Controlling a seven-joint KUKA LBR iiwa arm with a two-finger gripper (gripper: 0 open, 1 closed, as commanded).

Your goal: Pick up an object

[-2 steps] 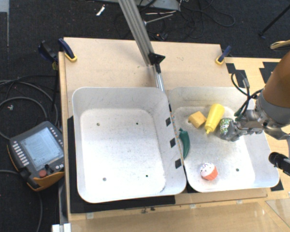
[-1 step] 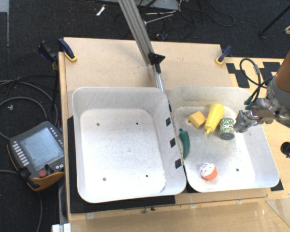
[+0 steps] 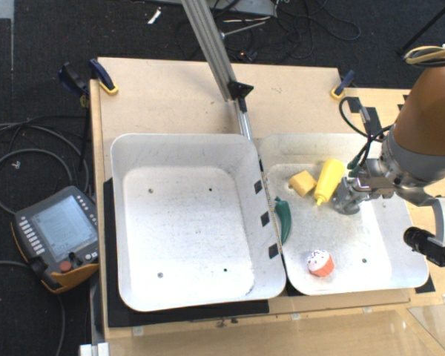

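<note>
Front edge: left bin (image 3: 133, 154), wide and shallow, white, its near rim closest to the camera; black clips sit along its right wall.
Right bin (image 3: 400, 273): white, touching the left bin; its far right corner is covered by the arm.
Orange-and-white object (image 3: 320, 263): small, rounded, near the front of the right bin, well apart from the gripper; its exact kind is hard to make out.
Green object (image 3: 283, 218): slim and curved, lying against the wall shared by the two bins.
Yellow bottle (image 3: 328, 180): tilted, at the back of the right bin, just left of the gripper.
Yellow block (image 3: 302, 183): small, just beside the bottle on its left.
Gripper (image 3: 347, 201): grey, low over the right bin floor; its fingers are hidden under the wrist body, so released or clenched cannot be told, and nothing shows between them.
Arm (image 3: 423, 124): enters from the right, orange band above the grey wrist, cut off by the frame edge.
Pendant (image 3: 55, 236): grey and orange, on the floor left of the bench.
</note>
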